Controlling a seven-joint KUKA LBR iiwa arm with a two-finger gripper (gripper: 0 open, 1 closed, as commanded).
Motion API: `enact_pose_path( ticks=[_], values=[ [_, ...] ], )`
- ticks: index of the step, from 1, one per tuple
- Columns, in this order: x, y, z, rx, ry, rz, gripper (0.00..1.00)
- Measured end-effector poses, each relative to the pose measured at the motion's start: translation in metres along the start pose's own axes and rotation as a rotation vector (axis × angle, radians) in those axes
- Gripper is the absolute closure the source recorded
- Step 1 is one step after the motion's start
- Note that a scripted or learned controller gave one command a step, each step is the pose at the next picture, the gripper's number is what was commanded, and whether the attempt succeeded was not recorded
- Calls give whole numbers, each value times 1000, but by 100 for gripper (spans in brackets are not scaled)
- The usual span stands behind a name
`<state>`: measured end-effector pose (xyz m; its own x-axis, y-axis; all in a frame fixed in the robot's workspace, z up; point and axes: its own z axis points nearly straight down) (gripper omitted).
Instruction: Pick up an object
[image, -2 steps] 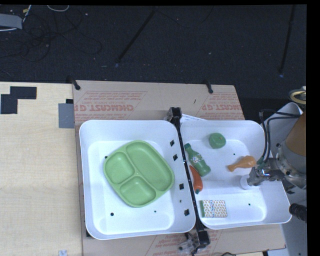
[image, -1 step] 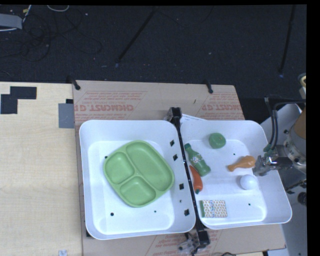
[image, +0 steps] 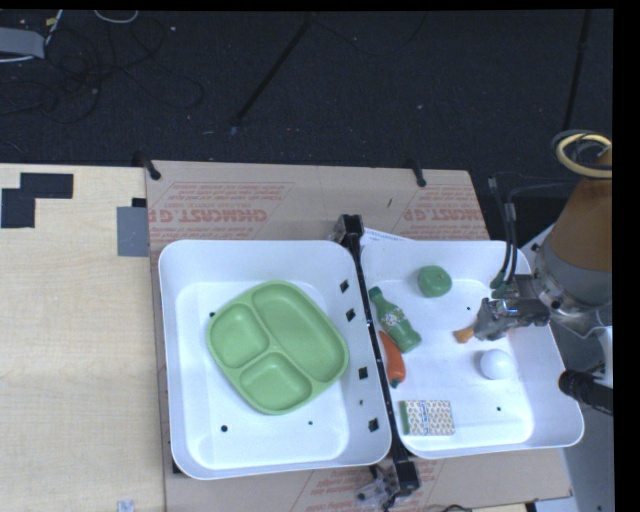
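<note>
The right bin (image: 545, 425) holds several small things. A green bottle (image: 394, 320) lies by its left wall, with an orange-red carrot-like piece (image: 392, 360) just below it. A round green object (image: 434, 281) sits toward the back. Near the right side rests a white ball (image: 494, 364). A patterned flat packet (image: 428, 417) lies at the front. My gripper (image: 497, 320) hangs low over the right part of this bin, just above the white ball. A small orange piece (image: 462, 335) shows at the gripper's left edge; whether it is touched is unclear.
The left bin (image: 190, 420) carries a green divided plate (image: 276, 346). A black divider (image: 365, 340) runs between the two bins. Both bins rest on cardboard (image: 280, 200) over a wooden bench. The arm's orange band (image: 585, 225) rises at the right.
</note>
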<state>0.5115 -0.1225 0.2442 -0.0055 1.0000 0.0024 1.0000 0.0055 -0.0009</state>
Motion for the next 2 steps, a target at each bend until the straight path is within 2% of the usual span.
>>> enact_pose_path(
  ticks=[1,2],
  values=[
    [55,7,0,2,0,0,100],
    [108,25,14,3,0,1,100]
  ],
)
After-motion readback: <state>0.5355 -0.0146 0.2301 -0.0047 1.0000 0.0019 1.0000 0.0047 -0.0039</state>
